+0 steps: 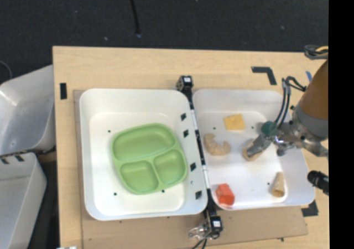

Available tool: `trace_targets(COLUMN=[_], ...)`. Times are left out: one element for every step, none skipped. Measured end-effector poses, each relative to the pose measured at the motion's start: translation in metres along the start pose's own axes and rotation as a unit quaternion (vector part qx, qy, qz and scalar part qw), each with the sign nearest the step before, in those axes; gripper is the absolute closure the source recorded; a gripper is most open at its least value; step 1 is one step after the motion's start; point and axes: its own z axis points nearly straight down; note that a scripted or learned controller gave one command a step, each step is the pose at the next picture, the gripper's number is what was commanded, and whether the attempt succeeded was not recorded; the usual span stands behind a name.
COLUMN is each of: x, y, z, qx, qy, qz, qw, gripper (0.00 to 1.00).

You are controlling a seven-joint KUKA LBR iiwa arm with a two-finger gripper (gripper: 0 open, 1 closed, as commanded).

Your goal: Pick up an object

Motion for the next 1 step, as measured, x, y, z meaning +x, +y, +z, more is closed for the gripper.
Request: trace_targets(x=[0.0003], y=[0.0030], z=[-0.0064], qx=[-0.006], qy=[-0.001], qz=[-0.002], qw=[1.0000], gripper=[0.00])
